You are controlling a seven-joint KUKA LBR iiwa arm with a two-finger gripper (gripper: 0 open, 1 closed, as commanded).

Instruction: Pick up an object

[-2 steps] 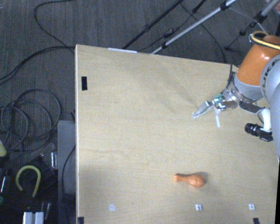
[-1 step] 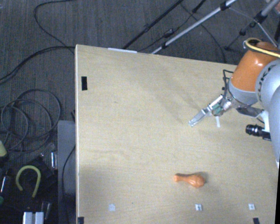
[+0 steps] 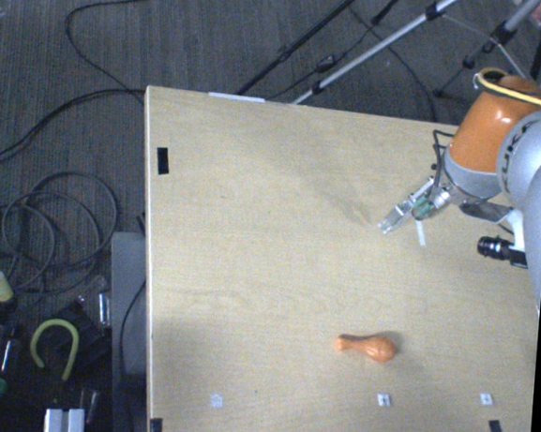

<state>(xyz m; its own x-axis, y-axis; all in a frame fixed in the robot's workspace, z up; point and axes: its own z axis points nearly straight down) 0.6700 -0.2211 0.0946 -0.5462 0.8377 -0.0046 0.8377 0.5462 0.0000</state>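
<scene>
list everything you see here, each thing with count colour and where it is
orange object: 1, orange, bulb with a narrow neck pointing left, lying on the board, lower middle
board: 1, tan, fills most of the view
small markers: a few, white or black, along the board's left edge and lower right
cables: several, black, on the dark floor at left
hook-shaped item: 1, yellow-green, floor, lower left
stand legs: several, light metal and black, floor at top
arm: 1, grey with orange band, right edge
gripper: 1, pale, above the board, apart from the orange object
</scene>
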